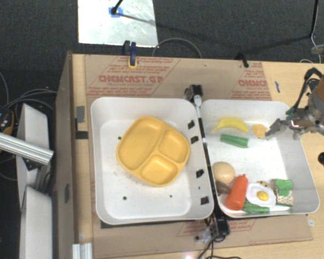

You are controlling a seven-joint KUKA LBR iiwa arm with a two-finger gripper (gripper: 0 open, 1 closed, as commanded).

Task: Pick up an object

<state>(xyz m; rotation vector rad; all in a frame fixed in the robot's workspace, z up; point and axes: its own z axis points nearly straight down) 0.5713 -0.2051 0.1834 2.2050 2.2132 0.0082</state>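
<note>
grey two-finger jaws [274, 129]: right bin's far right, state unclear | small orange-yellow plastic lump [258, 129]: just beside jaws, right white bin [297, 161] | yellow divided plate [153, 150]: left white bin [105, 161]

We see two bins side by side on the bench: the left bin [105, 161] holds a divided plate [153, 151] near its middle. In the right bin [302, 169], a banana [231, 124] lies toward the back with a small piece [259, 129] just to its right and a bean pod [234, 141] just in front. Nearer the front sit a round roll [223, 172], a bottle [236, 192] beside it, then a fried egg [261, 195] to the right
</note>
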